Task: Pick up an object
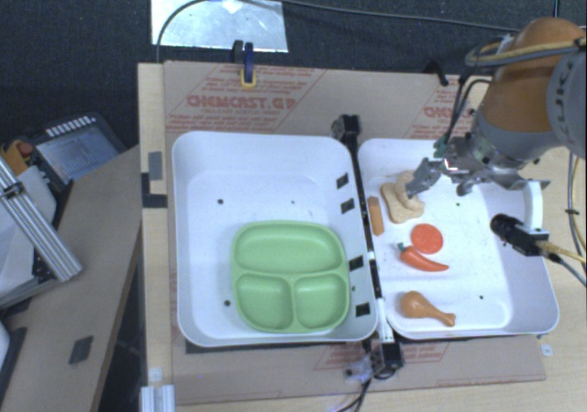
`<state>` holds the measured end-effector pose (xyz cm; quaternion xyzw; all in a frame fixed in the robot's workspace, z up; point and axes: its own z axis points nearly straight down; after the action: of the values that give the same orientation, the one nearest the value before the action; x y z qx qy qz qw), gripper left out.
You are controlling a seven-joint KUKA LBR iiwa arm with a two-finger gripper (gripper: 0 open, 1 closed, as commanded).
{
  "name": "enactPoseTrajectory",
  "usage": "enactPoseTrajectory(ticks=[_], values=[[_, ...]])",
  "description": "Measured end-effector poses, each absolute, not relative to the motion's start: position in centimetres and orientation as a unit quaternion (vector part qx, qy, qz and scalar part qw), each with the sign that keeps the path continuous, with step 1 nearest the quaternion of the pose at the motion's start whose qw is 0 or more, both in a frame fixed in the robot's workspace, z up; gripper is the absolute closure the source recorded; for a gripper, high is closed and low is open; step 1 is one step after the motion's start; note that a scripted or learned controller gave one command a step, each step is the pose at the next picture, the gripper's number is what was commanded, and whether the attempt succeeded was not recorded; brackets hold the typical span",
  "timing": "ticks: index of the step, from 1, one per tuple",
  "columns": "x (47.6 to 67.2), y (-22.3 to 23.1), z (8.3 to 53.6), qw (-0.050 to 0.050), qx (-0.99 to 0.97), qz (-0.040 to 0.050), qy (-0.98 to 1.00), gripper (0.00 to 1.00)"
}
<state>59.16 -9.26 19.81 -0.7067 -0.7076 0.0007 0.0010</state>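
The right bin (pixel 523 305) holds several toy foods: a beige bread-like piece (pixel 401 202), an orange sausage (pixel 374 216) by the left wall, a red tomato slice (pixel 426 238), a red-orange pepper (pixel 424 260) and a brown drumstick (pixel 426 308). My gripper (pixel 444 181) hangs over the far part of this bin, just right of the beige piece. Its fingers are spread open with nothing between them, and the left fingertip (pixel 423 179) is close above the beige piece's upper edge.
The left bin (pixel 206 217) holds a green divided plate (pixel 289 274). A black divider rail (pixel 358 217) runs between the bins. Bare white floor lies at the right bin's near right part.
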Motion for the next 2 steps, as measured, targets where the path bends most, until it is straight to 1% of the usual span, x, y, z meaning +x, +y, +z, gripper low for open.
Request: enactPoseTrajectory(ticks=[1, 2], values=[[58.6, -8.8, 13.8, 0.001, -0.707, 0.0007, -0.707, 0.00], [58.7, -8.8, 8.6, -0.001, -0.707, 0.0004, -0.708, 0.00]])
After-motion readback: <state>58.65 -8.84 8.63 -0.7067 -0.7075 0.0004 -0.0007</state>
